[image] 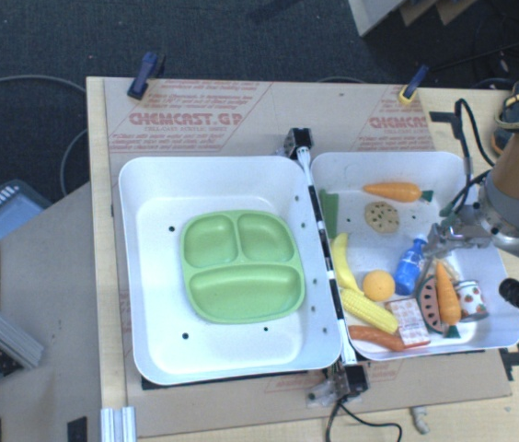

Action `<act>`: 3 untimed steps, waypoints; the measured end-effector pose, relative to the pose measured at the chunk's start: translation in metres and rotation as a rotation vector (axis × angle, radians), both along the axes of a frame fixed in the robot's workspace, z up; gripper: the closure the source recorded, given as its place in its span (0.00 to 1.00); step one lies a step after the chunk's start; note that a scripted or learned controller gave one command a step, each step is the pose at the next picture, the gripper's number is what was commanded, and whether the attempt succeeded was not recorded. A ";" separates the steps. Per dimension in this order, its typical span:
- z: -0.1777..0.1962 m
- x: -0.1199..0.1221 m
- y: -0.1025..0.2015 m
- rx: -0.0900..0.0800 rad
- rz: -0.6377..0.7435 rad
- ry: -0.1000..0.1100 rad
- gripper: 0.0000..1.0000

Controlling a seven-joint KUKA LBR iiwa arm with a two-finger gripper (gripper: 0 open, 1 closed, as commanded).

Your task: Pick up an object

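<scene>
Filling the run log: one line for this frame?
arm: over right bin | gripper: above blue bottle, grasp unconfirmed | green plate: left bin

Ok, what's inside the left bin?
A green divided plate lies flat in the left bin, its three compartments bare. Whatever sits beneath the plate is covered.

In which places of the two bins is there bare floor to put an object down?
Left bin: a bare band all around the green divided plate. Right bin: a free patch at the back corner, behind the carrot. The front half is crowded with banana, corn and orange.
</scene>
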State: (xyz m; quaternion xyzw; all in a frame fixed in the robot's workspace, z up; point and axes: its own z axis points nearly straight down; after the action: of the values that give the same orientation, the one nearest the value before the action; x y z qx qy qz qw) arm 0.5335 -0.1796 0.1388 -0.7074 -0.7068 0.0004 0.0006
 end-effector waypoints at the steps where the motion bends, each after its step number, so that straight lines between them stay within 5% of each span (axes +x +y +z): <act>1: 0.025 -0.006 -0.025 -0.003 0.000 -0.004 1.00; 2: -0.004 0.039 0.000 -0.001 0.002 -0.004 1.00; 3: -0.004 0.039 -0.001 -0.002 0.002 -0.004 0.00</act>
State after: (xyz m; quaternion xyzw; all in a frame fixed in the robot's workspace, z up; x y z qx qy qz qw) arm 0.5728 -0.1801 0.1347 -0.7067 -0.7075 -0.0004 -0.0013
